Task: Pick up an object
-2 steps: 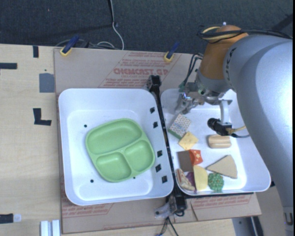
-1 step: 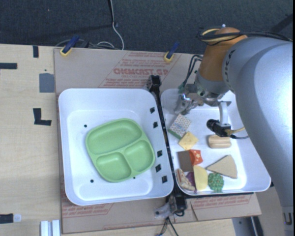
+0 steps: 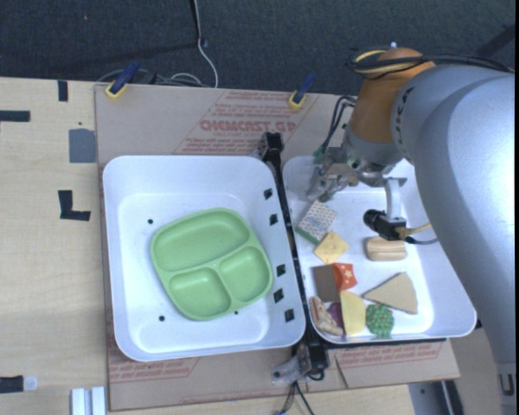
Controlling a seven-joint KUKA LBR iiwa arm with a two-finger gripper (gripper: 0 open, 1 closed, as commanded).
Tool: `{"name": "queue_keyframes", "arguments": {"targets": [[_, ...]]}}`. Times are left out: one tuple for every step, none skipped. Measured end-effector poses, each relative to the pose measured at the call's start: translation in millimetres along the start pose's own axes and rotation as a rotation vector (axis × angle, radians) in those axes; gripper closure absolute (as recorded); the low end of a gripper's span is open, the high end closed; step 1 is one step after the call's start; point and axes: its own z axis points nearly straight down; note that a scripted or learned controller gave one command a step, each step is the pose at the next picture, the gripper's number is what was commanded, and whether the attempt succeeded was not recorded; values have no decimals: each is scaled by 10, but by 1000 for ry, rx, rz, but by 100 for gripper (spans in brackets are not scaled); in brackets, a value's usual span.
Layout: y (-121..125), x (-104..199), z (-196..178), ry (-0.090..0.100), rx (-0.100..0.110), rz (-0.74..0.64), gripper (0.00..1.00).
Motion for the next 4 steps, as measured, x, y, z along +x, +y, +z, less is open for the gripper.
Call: {"name": "queue_keyframes", "arguments": {"targets": [[0, 14, 1, 0, 0, 1, 0], [-1, 21, 1, 0, 0, 1, 0], [-17, 15, 0, 0, -1, 1, 0], [0, 5, 1, 1, 0, 0, 0]]}}
